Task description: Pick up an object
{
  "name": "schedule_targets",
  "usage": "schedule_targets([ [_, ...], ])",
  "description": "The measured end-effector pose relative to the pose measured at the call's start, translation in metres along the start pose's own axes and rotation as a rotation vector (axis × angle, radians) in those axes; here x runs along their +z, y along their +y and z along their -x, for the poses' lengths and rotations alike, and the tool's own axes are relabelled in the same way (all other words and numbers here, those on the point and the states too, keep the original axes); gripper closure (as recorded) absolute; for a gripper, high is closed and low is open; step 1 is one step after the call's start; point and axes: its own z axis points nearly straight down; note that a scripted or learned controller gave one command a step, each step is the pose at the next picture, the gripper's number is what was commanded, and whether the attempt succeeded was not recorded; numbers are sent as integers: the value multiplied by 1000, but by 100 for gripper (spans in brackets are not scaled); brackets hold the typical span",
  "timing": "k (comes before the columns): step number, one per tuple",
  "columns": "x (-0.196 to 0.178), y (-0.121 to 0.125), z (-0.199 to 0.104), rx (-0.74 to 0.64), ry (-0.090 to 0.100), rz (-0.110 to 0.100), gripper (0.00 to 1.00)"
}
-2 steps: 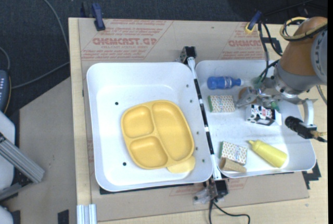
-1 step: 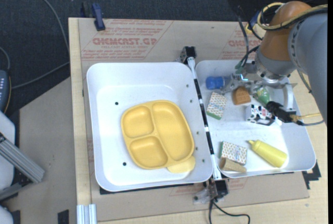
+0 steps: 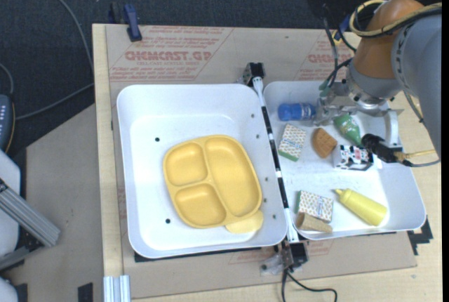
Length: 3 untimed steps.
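Nearest the camera, along the front edge of my right-hand shallow white plastic bin (image 3: 414, 202), sat a small patterned box (image 3: 316, 206) with a tan block (image 3: 313, 223) touching its front side, and just to the right of them lay a yellow squeeze bottle (image 3: 360, 205), tipped on its side with its nozzle pointing up and to the left.

Beside that bin, the left-hand shallow white plastic bin (image 3: 140, 125) held a yellow plastic divided plate (image 3: 212, 181) with three compartments, and a pale yellow flat piece (image 3: 244, 225) poked out from under the plate's front edge.

Further back in the right bin, a second small patterned box (image 3: 292, 141) rested near the dividing wall, with a brown rounded lump (image 3: 323, 142) just to its right. Right of that lay a small black and white printed packet (image 3: 352, 156).

Beyond these, a blue plastic bottle (image 3: 295, 112) lay on its side near the bin's back left corner. A green object (image 3: 347, 128) sat just under my wrist, partly covered by it.

My gripper (image 3: 339, 113) hung low over the back of the right bin, between the blue bottle and the green object. I could not tell how it was set, or whether it had hold of anything, because my grey arm with its orange band (image 3: 386, 27) covered it from above.

Both bins rested on a brown cardboard sheet (image 3: 175, 55) printed with red lettering.
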Motion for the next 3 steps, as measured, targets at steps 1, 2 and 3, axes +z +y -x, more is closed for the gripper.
schedule_targets([
  [1,0,0,0,0,0,-1,0],
  [2,8,-41,-6,3,0,4,0],
  [3,0,-42,-7,4,1,1,100],
])
